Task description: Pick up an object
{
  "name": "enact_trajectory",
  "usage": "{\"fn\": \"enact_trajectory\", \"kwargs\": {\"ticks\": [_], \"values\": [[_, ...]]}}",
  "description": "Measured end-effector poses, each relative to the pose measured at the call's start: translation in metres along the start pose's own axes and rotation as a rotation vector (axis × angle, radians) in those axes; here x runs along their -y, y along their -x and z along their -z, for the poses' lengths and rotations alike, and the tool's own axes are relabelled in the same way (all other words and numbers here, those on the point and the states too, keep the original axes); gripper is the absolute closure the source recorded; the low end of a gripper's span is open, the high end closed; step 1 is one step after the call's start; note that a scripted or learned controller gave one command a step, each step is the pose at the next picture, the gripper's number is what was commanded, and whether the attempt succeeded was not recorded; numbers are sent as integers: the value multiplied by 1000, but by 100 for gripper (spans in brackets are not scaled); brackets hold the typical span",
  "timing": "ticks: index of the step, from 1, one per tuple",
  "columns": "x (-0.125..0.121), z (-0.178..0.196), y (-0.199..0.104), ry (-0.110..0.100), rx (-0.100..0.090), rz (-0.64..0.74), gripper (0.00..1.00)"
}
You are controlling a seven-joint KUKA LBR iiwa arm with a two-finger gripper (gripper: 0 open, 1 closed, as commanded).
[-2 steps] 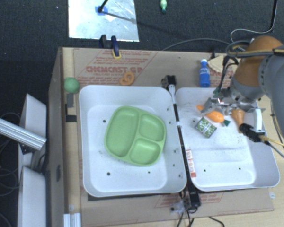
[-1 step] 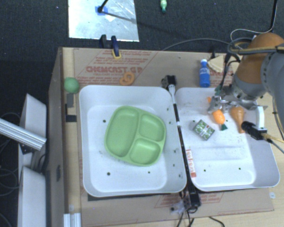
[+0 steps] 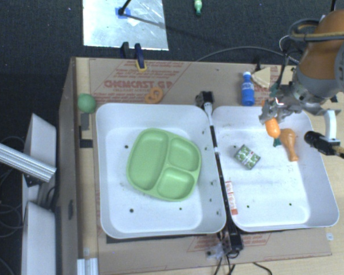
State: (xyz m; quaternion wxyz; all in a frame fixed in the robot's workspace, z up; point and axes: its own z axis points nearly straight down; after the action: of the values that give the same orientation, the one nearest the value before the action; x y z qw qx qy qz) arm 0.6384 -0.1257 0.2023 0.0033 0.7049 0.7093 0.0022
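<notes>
The end effector [image 3: 273, 114] hangs over the far right part of the right bin [image 3: 309, 211], and whether it is apart or together cannot be told from this slanted view. An orange carrot-like toy [image 3: 282, 136] sits right at its tip, its rounded orange end just under the tip and its paler body slanting down to the right on the bin floor; whether it is being held cannot be told. Left of the toy, near the bin's middle, lies a small green and white packet [image 3: 247, 156], apart from the toy.

Across the divider, the left bin [image 3: 114, 211] holds a green divided plate [image 3: 163, 164] with three compartments, lying near the bin's centre.

Beyond the bins, on the counter [image 3: 178, 76], a blue bottle [image 3: 247, 89] with a white cap stands just past the right bin's far edge. A green ball [image 3: 86, 102] rests at the left bin's far left corner, and a small pretzel-shaped piece [image 3: 153, 95] lies on the cardboard.
</notes>
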Motion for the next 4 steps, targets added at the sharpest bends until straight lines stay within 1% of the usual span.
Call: {"fn": "enact_trajectory", "kwargs": {"ticks": [1, 3, 4], "values": [[0, 9, 0, -2, 0, 2, 100], [-2, 30, 0, 4, -1, 8, 100], [-31, 32, -50, -5, -3, -1, 100]]}}
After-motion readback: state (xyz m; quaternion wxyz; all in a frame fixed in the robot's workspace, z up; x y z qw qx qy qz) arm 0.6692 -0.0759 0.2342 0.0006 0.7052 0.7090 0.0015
